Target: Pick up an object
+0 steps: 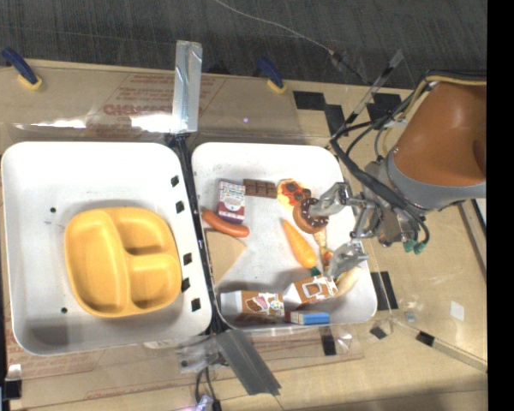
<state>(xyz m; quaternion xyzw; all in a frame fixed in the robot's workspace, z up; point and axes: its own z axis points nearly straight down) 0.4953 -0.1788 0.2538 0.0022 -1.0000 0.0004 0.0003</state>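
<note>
Gripper (pixel 341 223) sits over the right edge of the right bin (pixel 265 154), its 2 metal fingers spread wide, 1 up near the donut and 1 lower by the bread roll, nothing between them. Key relation: the carrot (pixel 301 243) lies just left of the gap, long axis running diagonally from upper-left to lower-right, its lower end closest to the lower finger; probably the nearest target, and the jaws look set roughly across that axis, though depth is hard to judge from this slant. Donut (pixel 309 216), brown with a hole, glossy, touches or nearly touches the upper finger. Bread roll (pixel 347 281), pale and rounded, just below the lower finger against the bin wall. Further left: hotdog (pixel 225 223), smooth red-orange cylinder; small box (pixel 231 197), flat printed carton; chocolate bar (pixel 260 187), dark segmented slab. Along the bottom wall a bottle (pixel 253 302) lies on its side, plastic with brown label. Left bin (pixel 34 165) holds a yellow tray (pixel 120 259), hard moulded plastic, 3 compartments, well apart from the gripper.
</note>
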